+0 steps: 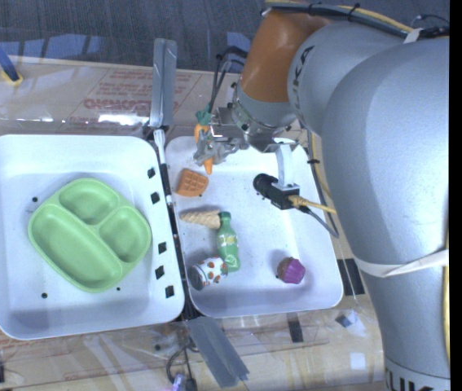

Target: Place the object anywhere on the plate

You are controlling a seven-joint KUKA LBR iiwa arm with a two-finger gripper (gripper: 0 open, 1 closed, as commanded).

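Above, gripper (pixel 208 147) over waffle (pixel 191 182) (right bin (pixel 320 292))

Both bins (pixel 19 316) are looking like smooth white plastic with a soft sheen. The green plate (pixel 76 243), at nine o'clock, is showing matt plastic. The arm (pixel 377 137), at three o'clock, is gleaming with smooth grey paint, its orange band (pixel 275 51) satin.

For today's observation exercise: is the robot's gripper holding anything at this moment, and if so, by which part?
It cannot be told. The gripper sits at the right bin's far left corner, with something small and orange just beneath it, but no grip shows clearly.
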